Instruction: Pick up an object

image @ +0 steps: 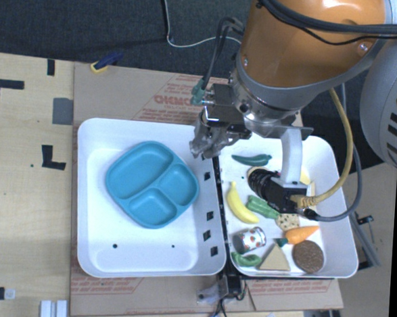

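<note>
Fingers (200, 145) of the gripper (203, 151) hang drawn close together with nothing between them, just over the far end of the rim where the two bins meet. In the left bin (90, 248) a blue plate (152, 184) with three compartments lies flat near the middle, turned at a slant to the bin's walls, its right corner close to the shared rim. The right bin (340, 218) holds all the small things. A dark green pepper (251, 159) lies near its far edge, just right of the gripper. A banana (237, 203) lies along the left wall, and a green pod (263, 208) lies just beside it on the right. Nearer the right wall, an orange carrot (300, 233) points right, with a speckled tan cube (288, 220) touching its far side. Along the near edge, from left to right, sit a green ring (245, 260), a pale wedge (275, 260) and a brown disc (308, 256) in the near right corner. A small red and white can (250, 241) lies tilted between the banana and the wedge. Both bins rest on a cardboard sheet (132, 95).
</note>
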Robot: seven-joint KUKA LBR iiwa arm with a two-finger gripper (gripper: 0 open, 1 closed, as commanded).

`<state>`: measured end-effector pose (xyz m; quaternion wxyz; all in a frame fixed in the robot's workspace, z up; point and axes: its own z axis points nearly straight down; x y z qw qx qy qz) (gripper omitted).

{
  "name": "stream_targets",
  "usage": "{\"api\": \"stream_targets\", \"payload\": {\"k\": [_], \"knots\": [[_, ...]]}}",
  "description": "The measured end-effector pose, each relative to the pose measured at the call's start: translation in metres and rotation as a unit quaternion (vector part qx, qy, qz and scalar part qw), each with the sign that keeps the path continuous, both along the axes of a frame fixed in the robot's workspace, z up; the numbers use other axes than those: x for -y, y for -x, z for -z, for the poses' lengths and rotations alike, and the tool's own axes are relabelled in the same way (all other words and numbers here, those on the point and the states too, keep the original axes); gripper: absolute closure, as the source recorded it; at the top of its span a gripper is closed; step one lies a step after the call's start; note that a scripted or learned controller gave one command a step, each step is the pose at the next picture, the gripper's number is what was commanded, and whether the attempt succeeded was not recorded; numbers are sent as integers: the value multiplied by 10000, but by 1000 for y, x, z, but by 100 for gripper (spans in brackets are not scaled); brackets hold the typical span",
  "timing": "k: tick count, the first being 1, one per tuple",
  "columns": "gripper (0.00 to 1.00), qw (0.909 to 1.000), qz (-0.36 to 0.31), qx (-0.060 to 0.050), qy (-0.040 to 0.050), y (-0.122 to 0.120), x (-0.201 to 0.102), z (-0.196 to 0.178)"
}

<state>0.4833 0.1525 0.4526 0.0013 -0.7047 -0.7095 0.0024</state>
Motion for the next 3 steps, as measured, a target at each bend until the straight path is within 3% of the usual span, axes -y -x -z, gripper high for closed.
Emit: {"api": "stream_targets", "payload": {"k": [1,2,3], "knots": [[100,10000,57,3,4,0,62,28],[100,10000,25,22,-6,-4,56,15],[100,10000,28,46,-11,0,71,-33]]}}
